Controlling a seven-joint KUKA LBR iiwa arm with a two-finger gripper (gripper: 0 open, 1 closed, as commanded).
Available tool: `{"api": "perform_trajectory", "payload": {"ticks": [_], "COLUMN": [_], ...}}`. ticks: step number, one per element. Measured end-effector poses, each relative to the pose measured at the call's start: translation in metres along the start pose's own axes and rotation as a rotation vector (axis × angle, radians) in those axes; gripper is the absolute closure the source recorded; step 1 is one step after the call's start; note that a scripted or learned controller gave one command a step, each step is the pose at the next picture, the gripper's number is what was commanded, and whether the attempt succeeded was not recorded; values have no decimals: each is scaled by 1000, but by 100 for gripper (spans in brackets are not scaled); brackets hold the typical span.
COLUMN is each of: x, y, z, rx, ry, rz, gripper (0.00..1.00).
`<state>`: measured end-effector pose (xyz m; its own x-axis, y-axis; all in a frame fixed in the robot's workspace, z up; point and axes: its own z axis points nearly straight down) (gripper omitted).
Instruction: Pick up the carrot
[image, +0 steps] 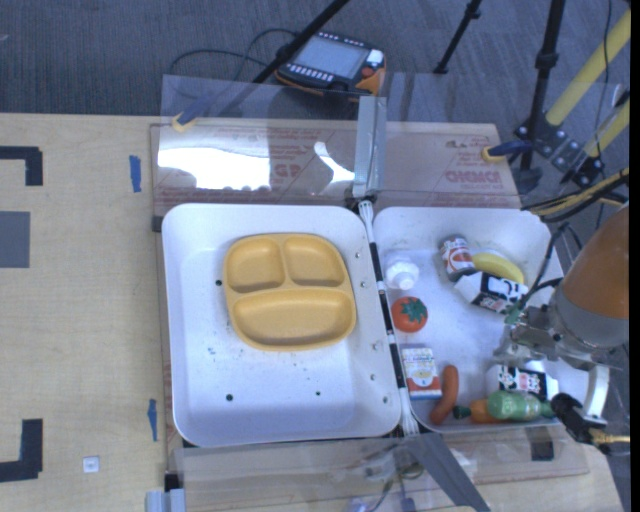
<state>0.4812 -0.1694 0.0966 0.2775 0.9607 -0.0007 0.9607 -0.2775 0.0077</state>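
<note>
The carrot (498, 408) lies along the near wall of the right bin (440, 225); it has a short orange body at its left end and a green top pointing right. My gripper (527, 352) hangs just above and behind it, over a black-and-white carton (526, 381) that touches the carrot's green end. The grey wrist and the orange band (603, 278) come in from the right and hide the bin's right wall.
In the right bin a red sausage (447, 392) and a small juice box (420, 368) lie left of the carrot. A tomato (409, 314), a white cup (402, 274), a can (457, 256), a banana (498, 266) and another carton (492, 291) lie farther back. The left bin (190, 330) holds a yellow divided plate (289, 290).
</note>
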Motion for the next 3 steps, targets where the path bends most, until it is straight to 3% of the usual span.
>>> {"api": "perform_trajectory", "payload": {"ticks": [1,2,3], "x": [7,7,11], "y": [6,7,36], "z": [10,1,-113], "rx": [4,3,9], "ry": [-1,-2,-2], "rz": [169,169,424], "gripper": [100,100,100]}}
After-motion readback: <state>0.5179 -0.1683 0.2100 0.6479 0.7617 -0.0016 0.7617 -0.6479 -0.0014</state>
